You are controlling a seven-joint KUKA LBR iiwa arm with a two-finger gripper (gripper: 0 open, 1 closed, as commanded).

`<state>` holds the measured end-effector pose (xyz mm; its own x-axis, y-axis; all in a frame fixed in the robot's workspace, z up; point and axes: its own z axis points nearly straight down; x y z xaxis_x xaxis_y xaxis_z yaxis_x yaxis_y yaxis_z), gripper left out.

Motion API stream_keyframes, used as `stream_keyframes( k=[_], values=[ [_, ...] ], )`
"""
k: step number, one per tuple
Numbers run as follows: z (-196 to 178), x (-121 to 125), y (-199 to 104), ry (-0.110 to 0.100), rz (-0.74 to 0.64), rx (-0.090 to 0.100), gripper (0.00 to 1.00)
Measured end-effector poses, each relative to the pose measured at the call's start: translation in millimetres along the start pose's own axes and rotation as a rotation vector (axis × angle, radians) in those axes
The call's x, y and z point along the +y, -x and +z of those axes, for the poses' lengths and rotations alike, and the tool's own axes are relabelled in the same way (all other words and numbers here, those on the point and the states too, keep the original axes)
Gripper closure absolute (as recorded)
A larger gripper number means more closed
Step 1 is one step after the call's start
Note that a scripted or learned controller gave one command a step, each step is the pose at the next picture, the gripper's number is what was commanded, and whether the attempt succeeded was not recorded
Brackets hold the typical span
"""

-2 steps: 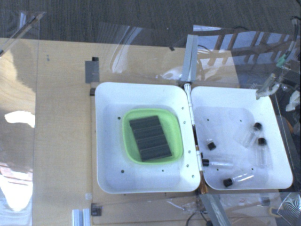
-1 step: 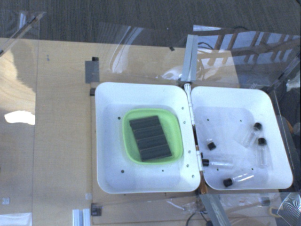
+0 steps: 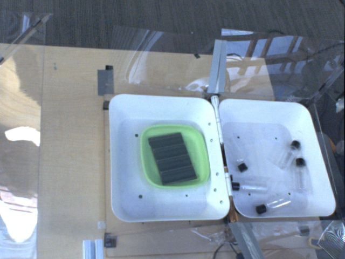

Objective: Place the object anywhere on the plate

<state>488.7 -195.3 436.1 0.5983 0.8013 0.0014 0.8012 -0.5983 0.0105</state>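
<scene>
While you look down on the bench (image 3: 64, 144), you see the left bin (image 3: 121, 161) bearing the green plate (image 3: 148, 169), and on it already lies the dark ribbed block (image 3: 172, 158), its long axis slanting from upper left to lower right. Clear vials (image 3: 285, 156) with black caps lie scattered in the right bin (image 3: 259, 115), well apart from the plate. Whether the claw is clenched or released you cannot tell.
</scene>
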Motion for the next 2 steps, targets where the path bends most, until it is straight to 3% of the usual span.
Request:
stream_keyframes(
  k=[2],
  values=[
    [-0.1, 9.6, -0.9, 0.000, 0.208, 0.001, 0.00]
  ],
)
